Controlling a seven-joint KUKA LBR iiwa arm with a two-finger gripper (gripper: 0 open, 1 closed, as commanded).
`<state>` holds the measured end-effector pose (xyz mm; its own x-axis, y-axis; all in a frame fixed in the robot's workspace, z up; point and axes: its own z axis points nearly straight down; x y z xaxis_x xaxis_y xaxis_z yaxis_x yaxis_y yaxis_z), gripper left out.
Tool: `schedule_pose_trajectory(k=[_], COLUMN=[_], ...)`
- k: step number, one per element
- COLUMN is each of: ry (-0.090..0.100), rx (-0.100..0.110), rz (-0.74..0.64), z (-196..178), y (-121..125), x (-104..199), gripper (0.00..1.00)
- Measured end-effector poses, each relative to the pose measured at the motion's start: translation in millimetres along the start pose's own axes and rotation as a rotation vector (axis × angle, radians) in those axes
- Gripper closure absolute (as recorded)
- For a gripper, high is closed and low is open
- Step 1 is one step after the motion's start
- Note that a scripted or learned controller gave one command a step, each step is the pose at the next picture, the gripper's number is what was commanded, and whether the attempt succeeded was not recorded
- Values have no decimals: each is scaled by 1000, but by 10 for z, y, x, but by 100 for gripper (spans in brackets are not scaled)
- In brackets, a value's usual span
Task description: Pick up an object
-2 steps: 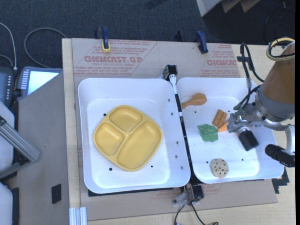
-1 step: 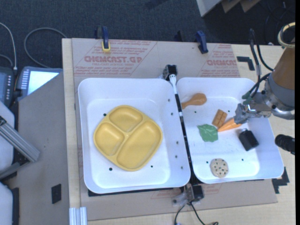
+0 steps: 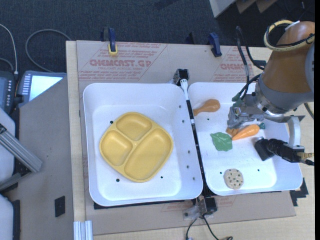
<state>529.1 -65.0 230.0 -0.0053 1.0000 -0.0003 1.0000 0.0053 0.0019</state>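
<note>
On the tabletop (image 3: 150, 56), a pale board printed with red lettering, the left bin (image 3: 95, 134) is a shallow, glossy white tray with rounded corners. In it lies a matte yellow plate (image 3: 136, 146), rounded-square and moulded into three compartments. The right bin (image 3: 265, 181) is the same smooth white plastic. Along its left part lie a tan drumstick-shaped toy (image 3: 207, 106), a crumpled green leaf-like piece (image 3: 221, 141) and, nearer the front rim, a round speckled cookie (image 3: 233, 178). A tapered orange carrot (image 3: 245, 132) lies just right of the green piece. The metallic end effector (image 3: 241, 120) hangs directly over the carrot's thick end; whether it is spread or closed, or grips anything, I cannot tell.
</note>
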Motion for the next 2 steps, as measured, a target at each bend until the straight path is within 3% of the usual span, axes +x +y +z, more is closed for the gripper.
schedule_pose_trajectory(k=[2], ry=[0], rx=[0], rz=[2], z=[77], y=[225], x=[983], gripper=[100])
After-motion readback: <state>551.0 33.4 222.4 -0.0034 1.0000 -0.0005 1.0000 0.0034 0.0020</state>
